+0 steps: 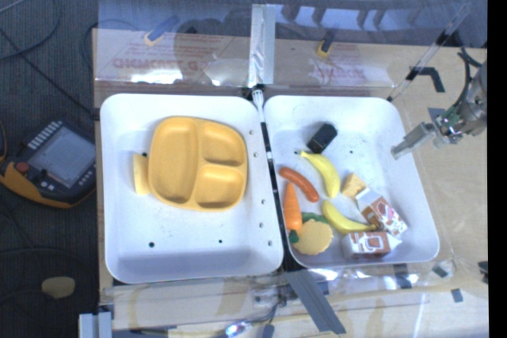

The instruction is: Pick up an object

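The right bin holds several toy foods. A black block lies near its back, with a banana just in front of it. A red sausage and a carrot lie along the left wall. A second banana, a round yellow bun, a cheese wedge and two small cartons fill the front right. My gripper hangs over the right rim of this bin, apart from all the objects, with nothing seen in it.
The left bin carries a yellow divided plate with a pale yellow piece at its left side. A handheld pendant lies on the floor left of the bench. Clear panels stand behind the bins.
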`<action>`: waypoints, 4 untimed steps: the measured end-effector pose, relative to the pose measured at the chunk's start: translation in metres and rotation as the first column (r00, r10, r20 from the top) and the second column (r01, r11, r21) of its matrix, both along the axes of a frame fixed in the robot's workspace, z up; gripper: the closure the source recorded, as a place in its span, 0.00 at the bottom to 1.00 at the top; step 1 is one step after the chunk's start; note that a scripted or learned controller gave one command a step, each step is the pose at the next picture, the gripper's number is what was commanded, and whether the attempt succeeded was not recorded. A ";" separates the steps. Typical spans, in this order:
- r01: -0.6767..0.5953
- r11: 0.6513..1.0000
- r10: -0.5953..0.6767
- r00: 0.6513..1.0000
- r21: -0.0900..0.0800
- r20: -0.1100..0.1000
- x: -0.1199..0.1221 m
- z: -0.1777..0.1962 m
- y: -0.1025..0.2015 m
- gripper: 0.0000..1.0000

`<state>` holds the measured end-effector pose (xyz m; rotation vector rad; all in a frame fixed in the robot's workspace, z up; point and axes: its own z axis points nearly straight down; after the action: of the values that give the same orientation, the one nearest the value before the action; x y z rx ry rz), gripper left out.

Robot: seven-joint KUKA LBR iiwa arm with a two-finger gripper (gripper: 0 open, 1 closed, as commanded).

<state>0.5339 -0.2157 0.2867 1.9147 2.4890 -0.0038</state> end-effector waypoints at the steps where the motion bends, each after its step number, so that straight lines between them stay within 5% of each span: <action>1: -0.046 0.999 0.046 0.999 0.002 0.001 0.021 0.035 0.034 0.00; 2: -0.246 0.969 0.246 0.969 0.003 0.000 0.031 -0.047 0.076 0.00; 3: -0.313 0.950 0.313 0.950 0.003 -0.001 0.036 -0.145 0.116 0.00; 4: -0.037 0.999 0.037 0.999 0.004 0.010 0.048 -0.197 0.092 0.00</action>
<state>0.5815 -0.1233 0.0900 1.8659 2.5195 0.0110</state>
